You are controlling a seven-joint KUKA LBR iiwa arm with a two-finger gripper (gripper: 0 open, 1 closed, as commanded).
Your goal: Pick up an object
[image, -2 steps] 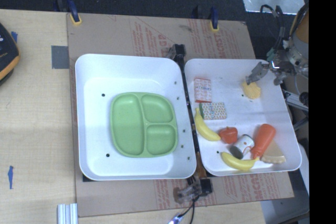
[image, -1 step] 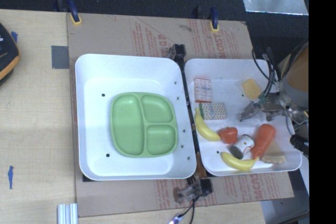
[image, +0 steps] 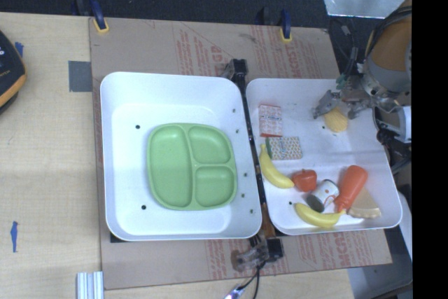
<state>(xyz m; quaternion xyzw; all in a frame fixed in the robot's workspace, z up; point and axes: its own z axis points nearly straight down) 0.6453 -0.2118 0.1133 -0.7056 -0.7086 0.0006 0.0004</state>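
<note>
**Claw low over the yellow piece in the right bin**

Your claw (image: 334,107) sits at the far right of the right-hand shallow white bin (image: 392,182), reaching in from the grey arm with the orange band (image: 392,45). Its dark metal fingers are spread around the top of a small rounded pale-yellow object (image: 337,122), which looks like a lemon. You cannot tell from here whether the fingers actually grip it or only straddle it, nor how wide they stand.

Nearer you in that same bin lie a small red-and-white printed packet (image: 270,119), a green-patterned square packet (image: 285,148) just below it, a yellow plastic banana (image: 274,172), a red tomato-like piece (image: 304,181), a second yellow banana (image: 316,215), an orange carrot-shaped piece (image: 350,185) and a tan wedge (image: 364,209) at the near right corner.

The left-hand white bin (image: 126,150) holds a pale green divided plastic tray (image: 190,165). Both bins rest on brown cardboard on your wooden counter (image: 42,171).
</note>
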